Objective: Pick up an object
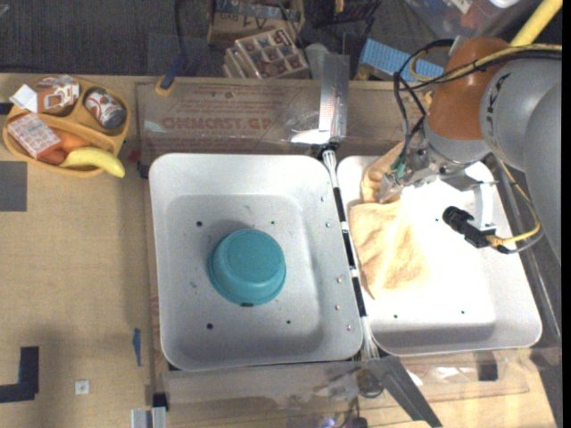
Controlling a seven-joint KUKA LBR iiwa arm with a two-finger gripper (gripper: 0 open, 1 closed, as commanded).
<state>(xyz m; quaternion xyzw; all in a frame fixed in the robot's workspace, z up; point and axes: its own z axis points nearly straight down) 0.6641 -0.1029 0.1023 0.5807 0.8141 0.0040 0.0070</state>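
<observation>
A grey robot arm (526, 105) with an orange band reaches from the right over two white bins on a wooden bench. Its gripper (390, 188) hangs low at the far left corner of the right bin (500, 319), at the upper edge of a crumpled yellow cloth (388, 248) lying along that bin's left side; whether it grasps the cloth cannot be told from here. A teal bowl (249, 266) sits upside down in the middle of the left bin (178, 194). A tray of toy food (62, 127) rests at the bench's far left corner.
</observation>
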